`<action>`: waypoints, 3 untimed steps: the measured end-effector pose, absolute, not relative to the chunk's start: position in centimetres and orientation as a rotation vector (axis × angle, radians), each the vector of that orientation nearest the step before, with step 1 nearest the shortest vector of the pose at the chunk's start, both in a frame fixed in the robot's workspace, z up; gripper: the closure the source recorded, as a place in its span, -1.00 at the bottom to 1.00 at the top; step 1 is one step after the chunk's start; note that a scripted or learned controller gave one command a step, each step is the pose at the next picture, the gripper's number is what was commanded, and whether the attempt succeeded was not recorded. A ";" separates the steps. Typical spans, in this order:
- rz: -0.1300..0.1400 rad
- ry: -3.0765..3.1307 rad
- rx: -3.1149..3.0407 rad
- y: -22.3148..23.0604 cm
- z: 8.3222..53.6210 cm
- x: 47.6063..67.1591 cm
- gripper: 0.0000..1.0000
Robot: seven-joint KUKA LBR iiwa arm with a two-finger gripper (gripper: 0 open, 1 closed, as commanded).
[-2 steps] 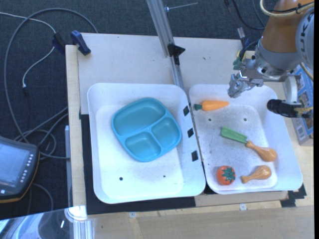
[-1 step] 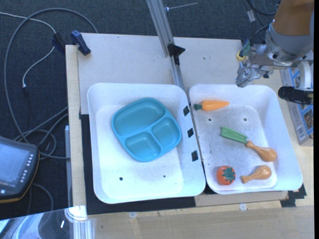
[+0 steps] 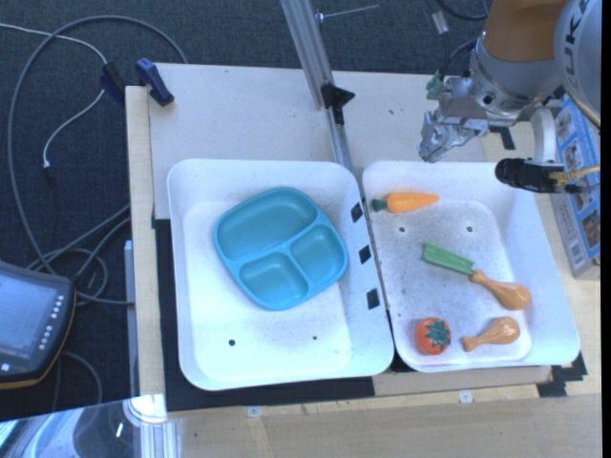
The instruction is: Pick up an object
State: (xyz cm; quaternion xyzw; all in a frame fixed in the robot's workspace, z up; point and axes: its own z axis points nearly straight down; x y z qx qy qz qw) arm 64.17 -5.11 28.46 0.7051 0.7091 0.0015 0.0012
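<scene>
I see the blue plate [image 3: 280,247] in the left bin [image 3: 191,284], well left of and below the claw [image 3: 441,147]. The carrot [image 3: 405,201] lies just below it; claw opening: I cannot tell.

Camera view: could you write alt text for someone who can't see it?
A grey robot arm hangs its gripper above the far edge of the right bin, which holds a toy carrot, tomato, drumstick and green-handled utensil. The left bin holds a blue divided plate.
</scene>
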 end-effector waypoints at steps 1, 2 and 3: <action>-0.001 2.231 2.216 0.3 26.2 65.5 1.00; 0.005 2.227 2.214 5.4 26.0 67.0 1.00; -0.002 2.229 2.218 9.6 24.2 67.1 1.00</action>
